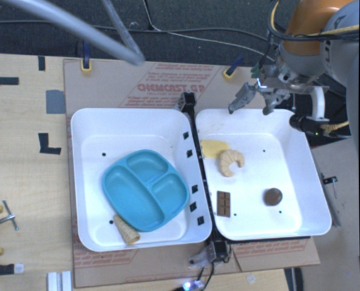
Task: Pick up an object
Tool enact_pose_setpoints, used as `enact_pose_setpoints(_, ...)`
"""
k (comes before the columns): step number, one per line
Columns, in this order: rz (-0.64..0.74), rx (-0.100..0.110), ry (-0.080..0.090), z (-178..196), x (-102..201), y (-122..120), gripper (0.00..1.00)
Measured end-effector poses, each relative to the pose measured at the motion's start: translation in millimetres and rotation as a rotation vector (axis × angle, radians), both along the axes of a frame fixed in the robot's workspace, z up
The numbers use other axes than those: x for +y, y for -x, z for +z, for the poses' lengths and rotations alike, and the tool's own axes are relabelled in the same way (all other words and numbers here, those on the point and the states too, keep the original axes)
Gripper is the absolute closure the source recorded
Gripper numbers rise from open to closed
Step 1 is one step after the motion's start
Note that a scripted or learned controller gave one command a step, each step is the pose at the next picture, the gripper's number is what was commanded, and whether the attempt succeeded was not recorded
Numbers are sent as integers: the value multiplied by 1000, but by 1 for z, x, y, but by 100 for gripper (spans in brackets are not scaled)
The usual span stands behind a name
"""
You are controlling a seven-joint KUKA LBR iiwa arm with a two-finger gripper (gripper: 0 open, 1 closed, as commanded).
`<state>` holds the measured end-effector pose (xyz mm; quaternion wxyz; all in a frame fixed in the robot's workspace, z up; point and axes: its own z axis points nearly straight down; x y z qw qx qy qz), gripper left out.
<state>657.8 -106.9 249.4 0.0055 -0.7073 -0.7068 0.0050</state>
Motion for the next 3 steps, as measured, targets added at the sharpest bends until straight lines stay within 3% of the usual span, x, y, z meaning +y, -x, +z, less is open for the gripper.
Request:
enact_pose_setpoints(1,3,-13,1,9,0,-2,0)
enact_pose_setpoints(3,3,-9,2,-98,0,-7,0)
